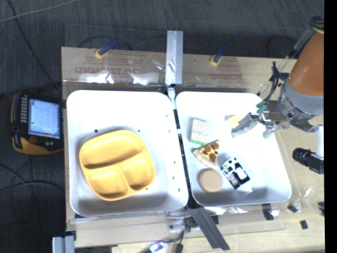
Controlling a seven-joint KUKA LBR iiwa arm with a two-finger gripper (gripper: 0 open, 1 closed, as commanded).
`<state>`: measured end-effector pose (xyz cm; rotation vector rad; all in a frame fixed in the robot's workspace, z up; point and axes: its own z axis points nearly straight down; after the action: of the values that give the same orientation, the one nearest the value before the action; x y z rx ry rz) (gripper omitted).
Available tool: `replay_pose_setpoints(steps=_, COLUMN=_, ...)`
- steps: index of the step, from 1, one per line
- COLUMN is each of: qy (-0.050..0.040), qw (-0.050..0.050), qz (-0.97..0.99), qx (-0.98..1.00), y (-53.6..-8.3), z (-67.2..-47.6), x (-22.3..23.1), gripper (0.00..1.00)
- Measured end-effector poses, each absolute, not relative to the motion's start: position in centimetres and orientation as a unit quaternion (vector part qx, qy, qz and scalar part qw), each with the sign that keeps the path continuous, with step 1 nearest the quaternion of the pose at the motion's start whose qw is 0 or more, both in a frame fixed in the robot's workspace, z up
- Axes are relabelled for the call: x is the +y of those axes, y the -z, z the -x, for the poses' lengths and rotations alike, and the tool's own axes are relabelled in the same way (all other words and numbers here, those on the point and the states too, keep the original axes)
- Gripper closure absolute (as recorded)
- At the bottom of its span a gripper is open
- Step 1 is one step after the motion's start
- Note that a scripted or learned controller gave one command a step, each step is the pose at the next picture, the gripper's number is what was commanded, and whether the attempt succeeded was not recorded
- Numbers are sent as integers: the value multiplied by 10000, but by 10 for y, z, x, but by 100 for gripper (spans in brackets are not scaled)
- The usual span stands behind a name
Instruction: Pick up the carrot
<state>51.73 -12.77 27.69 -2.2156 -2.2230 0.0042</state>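
White right bin (279, 162) holds small toys among which the carrot cannot be told apart, near a pizza slice (206, 153) and cookie (210, 181), with the gripper (251, 126) just above, its grip unreadable.

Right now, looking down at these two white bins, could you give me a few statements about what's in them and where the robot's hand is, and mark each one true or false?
1. The yellow divided plastic tray lies in the left white bin. True.
2. The toy pizza slice with red dots sits in the left bin. False: it lies in the right white bin.
3. The round tan cookie-like disc lies nearer the bottom edge of the view than the pizza slice. True.
4. The robot's hand hovers over the yellow tray. False: it is over the right bin.
5. The black-and-white patterned block sits on the yellow tray. False: it lies in the right bin, beside the disc.
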Motion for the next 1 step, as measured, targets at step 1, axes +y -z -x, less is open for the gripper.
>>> replay_pose_setpoints(steps=1, qy=-8, qw=13, qz=7018, qx=-7123, y=-271, z=-609, x=-179, gripper=0)
